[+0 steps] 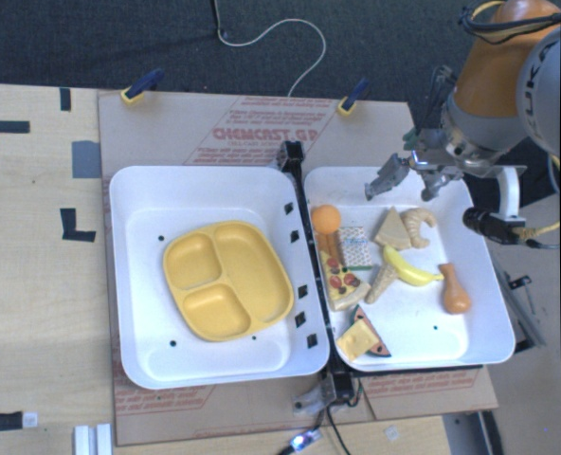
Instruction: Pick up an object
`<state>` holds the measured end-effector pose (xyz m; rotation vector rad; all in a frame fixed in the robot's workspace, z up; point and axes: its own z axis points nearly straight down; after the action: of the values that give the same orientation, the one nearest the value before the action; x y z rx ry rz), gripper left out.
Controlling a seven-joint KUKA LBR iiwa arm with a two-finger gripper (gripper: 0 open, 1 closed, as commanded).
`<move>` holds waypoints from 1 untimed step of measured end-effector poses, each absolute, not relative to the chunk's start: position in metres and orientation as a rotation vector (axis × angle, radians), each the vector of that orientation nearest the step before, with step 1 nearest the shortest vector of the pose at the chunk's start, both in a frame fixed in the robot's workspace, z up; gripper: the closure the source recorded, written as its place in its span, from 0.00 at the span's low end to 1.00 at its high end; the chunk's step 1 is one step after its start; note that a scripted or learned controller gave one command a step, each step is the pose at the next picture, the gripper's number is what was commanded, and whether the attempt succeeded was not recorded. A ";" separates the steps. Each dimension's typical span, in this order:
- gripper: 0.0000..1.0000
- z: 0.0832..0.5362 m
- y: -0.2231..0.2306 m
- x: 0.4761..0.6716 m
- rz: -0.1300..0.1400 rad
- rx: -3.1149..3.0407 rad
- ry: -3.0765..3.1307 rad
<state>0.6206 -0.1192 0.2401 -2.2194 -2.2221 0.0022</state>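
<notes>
We see the pincer spread open, gripping nothing, above the right bin's far edge; pickup not yet done.

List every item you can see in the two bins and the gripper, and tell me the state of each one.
Gripper: open, above right bin's far edge, holding nothing.
Yellow divided plate: flat in left bin, compartments bare.
Orange ball: resting by the divider.
Banana: lying on its side.
Pizza slice: lying flat.
Brown drumstick: lying apart from the pile.
Right bin: holds the toy food.
</notes>
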 end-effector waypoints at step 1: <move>0.00 0.194 -0.114 0.614 0.007 -2.217 -2.221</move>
<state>0.6139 -0.1139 0.1935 -2.2168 -2.2211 0.0068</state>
